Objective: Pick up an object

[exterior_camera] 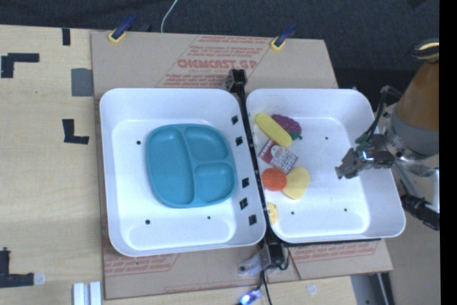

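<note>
Several small toy foods lie in the left part of the right bin: a yellow banana, a purple bunch of grapes, a red-and-white packet, an orange round fruit and a yellow lemon-like piece. A small yellow bit lies by the bin's lower left corner. My gripper hangs over the right side of that bin, well to the right of the foods. Nothing shows between its fingers.
The left bin holds a blue divided plate. Both bins rest on a cardboard sheet on the wooden bench. A black divider with clips runs between the bins. The grey arm with its orange band enters from the right.
</note>
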{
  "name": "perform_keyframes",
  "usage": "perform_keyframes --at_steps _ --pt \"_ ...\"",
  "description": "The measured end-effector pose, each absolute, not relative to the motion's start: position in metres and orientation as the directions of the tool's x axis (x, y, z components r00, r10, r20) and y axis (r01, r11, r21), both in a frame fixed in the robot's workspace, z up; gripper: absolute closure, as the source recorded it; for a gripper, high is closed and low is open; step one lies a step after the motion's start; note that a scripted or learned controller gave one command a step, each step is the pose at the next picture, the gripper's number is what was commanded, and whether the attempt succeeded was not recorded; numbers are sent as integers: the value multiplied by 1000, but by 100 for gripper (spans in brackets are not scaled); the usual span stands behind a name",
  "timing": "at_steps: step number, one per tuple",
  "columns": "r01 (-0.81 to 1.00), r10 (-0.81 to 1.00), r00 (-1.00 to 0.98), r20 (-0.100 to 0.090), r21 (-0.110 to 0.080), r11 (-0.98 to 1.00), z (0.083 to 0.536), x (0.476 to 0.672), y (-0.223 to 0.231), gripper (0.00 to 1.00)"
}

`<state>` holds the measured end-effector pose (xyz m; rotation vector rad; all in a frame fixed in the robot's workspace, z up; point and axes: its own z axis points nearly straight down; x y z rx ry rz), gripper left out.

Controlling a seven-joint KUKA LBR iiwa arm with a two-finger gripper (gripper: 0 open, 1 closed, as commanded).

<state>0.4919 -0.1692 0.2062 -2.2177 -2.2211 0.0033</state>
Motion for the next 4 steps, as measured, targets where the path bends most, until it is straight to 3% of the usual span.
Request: perform_keyframes --at_steps 1,4 --pt "1000 1000 -6 3 -7 6 196 499 -113 100" --pt "1000 1000 -8 1 -7 8 200 545 51 100"
